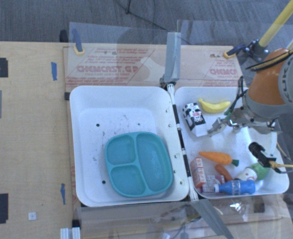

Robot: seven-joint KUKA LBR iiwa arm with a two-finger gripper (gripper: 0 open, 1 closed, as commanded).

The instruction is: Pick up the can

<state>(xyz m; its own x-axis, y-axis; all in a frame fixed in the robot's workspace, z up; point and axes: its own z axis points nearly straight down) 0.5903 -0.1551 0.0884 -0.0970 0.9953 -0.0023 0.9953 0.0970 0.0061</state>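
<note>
The left bin (pixel 86 108) touches the right bin's (pixel 236 143) left wall, and in it lies a teal divided plate (pixel 138 163). My gripper (pixel 220 127) hangs over the right bin's upper middle; I cannot tell whether it is open or closed, and I hold nothing. The banana (pixel 214 105) lies along that bin's far wall. The can (pixel 198 172) lies on its side in the bin's near left corner, well apart from me.
</note>
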